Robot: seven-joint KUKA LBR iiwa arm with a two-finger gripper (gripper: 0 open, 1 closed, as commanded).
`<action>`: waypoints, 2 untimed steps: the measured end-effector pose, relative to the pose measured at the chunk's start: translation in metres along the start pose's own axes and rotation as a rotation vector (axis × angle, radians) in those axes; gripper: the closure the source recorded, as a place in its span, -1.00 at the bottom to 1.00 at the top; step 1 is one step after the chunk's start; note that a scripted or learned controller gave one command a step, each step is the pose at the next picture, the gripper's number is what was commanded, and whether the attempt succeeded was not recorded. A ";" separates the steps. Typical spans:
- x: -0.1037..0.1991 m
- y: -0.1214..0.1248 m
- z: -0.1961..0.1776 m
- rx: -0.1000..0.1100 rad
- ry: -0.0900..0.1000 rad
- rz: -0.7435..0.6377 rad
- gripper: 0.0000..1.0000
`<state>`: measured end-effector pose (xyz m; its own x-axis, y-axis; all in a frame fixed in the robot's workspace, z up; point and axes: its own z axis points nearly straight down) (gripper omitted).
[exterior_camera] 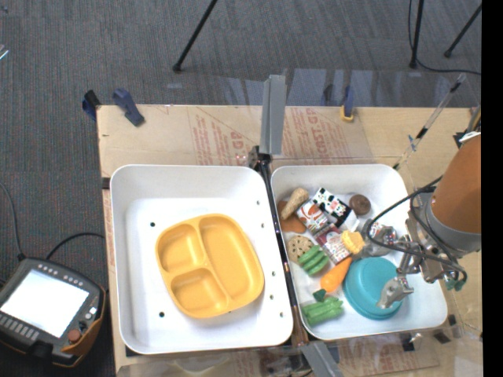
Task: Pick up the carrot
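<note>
The carrot (335,276) is a small orange cone with a green top, lying in the right bin (369,173) between green toy vegetables and a teal bowl (372,287). My gripper (397,289) hangs over the bowl's right side, a short way to the right of the carrot and apart from it. The orange-banded arm (464,191) comes in from the right edge above it.
The right bin also holds a cookie (298,247), a bread piece (294,203), a black-and-white carton (328,206), a brown round piece (360,204), a yellow item (353,242) and green pieces (323,311). The left bin (137,203) holds a yellow divided plate (208,265).
</note>
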<state>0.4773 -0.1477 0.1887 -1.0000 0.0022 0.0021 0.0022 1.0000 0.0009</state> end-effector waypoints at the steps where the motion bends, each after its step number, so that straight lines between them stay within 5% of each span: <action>1: -0.042 0.056 0.098 0.001 -0.012 0.025 -1.00; 2: -0.044 0.057 0.087 0.002 -0.018 0.022 1.00</action>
<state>0.5210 -0.0912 0.1020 -0.9996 0.0242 -0.0158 0.0243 0.9997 -0.0008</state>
